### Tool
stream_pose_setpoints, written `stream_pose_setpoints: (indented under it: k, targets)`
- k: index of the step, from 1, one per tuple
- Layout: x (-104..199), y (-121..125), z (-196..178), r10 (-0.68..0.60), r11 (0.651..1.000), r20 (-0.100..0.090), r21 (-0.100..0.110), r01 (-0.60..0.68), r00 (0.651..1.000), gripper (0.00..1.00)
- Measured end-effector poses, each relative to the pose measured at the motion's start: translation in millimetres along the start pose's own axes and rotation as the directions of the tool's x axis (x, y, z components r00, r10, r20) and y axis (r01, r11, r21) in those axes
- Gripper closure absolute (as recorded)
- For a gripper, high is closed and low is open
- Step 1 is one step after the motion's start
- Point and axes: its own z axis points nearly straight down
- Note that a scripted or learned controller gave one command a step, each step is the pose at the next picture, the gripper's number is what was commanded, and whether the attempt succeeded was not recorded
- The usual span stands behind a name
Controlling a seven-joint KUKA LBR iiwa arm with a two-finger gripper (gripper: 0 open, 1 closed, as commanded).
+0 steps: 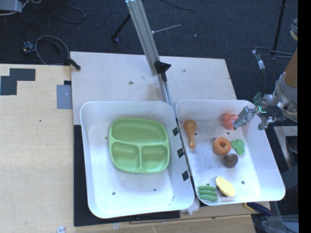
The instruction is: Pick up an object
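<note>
The right bin [272, 178] holds several toy foods. A pinkish-red piece [228, 120] lies near its far edge, with an orange donut [222, 145], a small green piece [238, 146] and a brown piece [231, 160] nearer the middle. A tan drumstick [189, 130] lies by the left wall. A yellow piece [225, 186] and green pea pods [207, 193] sit at the front. My gripper [253, 120] hangs over the bin's far right corner, open, with nothing between its fingers. Its left finger [242, 117] is just right of the pinkish-red piece.
The left bin [92, 178] holds a green divided plate [139, 145]. A slanted metal pole [148, 40] rises behind the bins, ending near the wall between them. A wooden bench top [34, 144] lies to the left.
</note>
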Motion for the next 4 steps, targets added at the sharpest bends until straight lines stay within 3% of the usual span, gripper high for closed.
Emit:
stream_pose_setpoints:
  k: [1, 3, 4]
  targets:
    - [0.4, 3.7, 63.6, -0.001, 1.0, -0.001, 0.007, 0.001, 1.0, 0.0]
    - [7.7, 3.5, 151.0, 0.0, 1.0, -0.001, 0.005, 0.0, 1.0, 0.0]
    - [5.0, 3.7, 138.4, 0.007, 1.0, 0.0, 0.002, -0.007, 1.0, 1.0]
